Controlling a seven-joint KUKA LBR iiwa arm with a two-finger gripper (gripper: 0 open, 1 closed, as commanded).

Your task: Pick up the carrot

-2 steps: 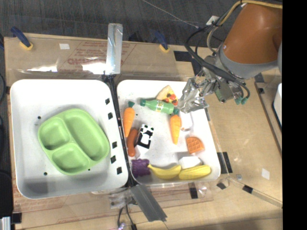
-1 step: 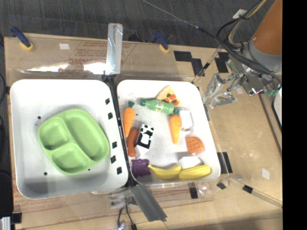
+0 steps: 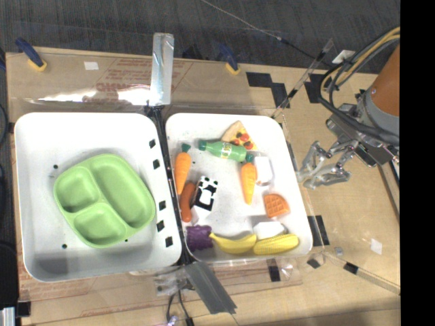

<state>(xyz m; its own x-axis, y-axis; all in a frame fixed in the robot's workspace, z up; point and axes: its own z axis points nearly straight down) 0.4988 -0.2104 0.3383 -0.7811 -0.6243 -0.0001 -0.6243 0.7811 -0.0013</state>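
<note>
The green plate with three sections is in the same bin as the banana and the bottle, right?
Not quite. The camera view shows the green plate alone in the left bin. The banana and the bottle lie in the right bin, with the other toy food.

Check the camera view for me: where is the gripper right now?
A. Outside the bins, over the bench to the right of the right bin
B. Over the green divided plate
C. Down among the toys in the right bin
A: the gripper hangs over bare bench past the right bin's right wall, apart from the carrot inside it.
</note>
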